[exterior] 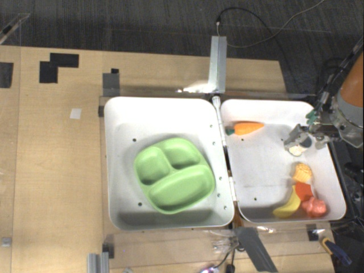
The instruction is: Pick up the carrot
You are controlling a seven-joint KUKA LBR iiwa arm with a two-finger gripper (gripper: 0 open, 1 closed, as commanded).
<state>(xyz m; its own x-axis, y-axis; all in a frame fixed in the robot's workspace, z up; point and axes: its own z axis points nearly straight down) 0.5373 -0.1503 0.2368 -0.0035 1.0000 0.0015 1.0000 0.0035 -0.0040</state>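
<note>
The orange carrot (pixel 248 128) with a small green top lies in the right bin (pixel 259 169), near its back left corner, pointing right. My gripper (pixel 304 139) hangs over the right side of the same bin, well to the right of the carrot and apart from it. Its fingers (pixel 295 133) look spread, with nothing between them. A small pale round object (pixel 296 150) lies just below the gripper.
The left bin (pixel 122 129) holds a green divided plate (pixel 174 174). At the right bin's front right corner sit a yellow banana (pixel 288 205), a red piece (pixel 304 190), a pink-red fruit (pixel 315 207) and a yellow-orange piece (pixel 302 172). A metal post (pixel 218 64) stands behind the bins.
</note>
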